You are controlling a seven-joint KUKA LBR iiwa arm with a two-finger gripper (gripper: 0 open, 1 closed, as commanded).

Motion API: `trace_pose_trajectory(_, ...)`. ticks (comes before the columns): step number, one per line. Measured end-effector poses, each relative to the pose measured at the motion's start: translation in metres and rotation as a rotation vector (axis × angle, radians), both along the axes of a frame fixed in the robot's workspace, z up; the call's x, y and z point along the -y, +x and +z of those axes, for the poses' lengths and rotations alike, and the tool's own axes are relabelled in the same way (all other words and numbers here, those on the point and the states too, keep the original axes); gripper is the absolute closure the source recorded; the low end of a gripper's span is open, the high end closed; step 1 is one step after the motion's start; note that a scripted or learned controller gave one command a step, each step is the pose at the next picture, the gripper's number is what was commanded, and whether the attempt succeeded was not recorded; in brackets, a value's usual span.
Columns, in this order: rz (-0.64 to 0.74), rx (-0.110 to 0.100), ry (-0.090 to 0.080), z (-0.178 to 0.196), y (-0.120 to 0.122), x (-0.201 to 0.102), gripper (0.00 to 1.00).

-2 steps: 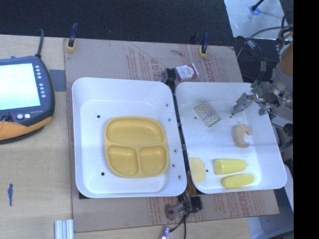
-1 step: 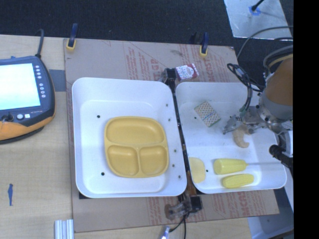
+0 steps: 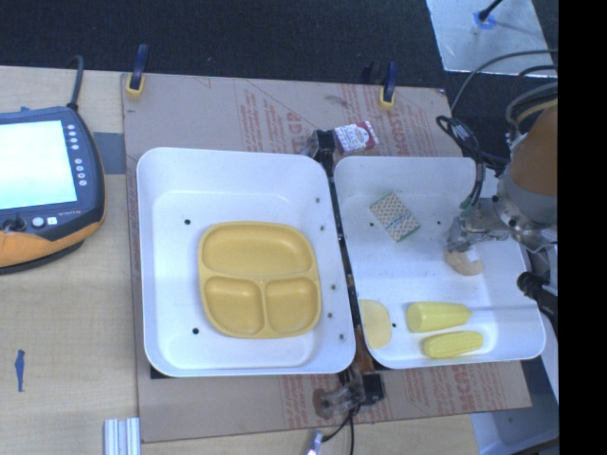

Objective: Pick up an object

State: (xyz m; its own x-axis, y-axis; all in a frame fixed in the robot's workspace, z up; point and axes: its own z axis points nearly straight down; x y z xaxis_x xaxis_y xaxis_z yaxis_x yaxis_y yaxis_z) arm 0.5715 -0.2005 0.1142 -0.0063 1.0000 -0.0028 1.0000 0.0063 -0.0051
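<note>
Task progress: no object is seen lifted; every visible item lies on a bin floor, so the pick is judged not yet done.
Remaining work: a grasp must be secured and the item raised clear of the bin.
Gripper (image 3: 467, 245): placed low at the right side of the right bin (image 3: 432, 171), directly over a small tan object (image 3: 465, 263).
Finger state: cannot be told; the fingertips are blurred and merge with the item below.
Contact: the gripper appears to be touching or just above the tan object; which of the two cannot be decided.
Hold: nothing is confirmed as held.
Likely target: the tan object, judged from its place under the tool.
Other items, right bin: a patterned square block (image 3: 394, 215) near the centre, tilted; two yellow oblong pieces (image 3: 438, 316) at the front, one just behind the other; a pale yellow round piece (image 3: 375, 322) at the front left corner.
Left bin (image 3: 161, 178): a yellow divided tray (image 3: 258, 279) is resting flat on the floor, well apart from the tool.
Risk: the tan object sits near the bin's right wall, so a slip is judged possible.
</note>
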Motion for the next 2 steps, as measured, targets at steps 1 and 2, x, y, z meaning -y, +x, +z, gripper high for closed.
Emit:
trace_pose_trajectory(1,0.001,-0.001,0.000,0.000,0.000,0.000,0.00)
trace_pose_trajectory(2,0.000,-0.001,-0.001,0.010,0.000,0.001,1.00)
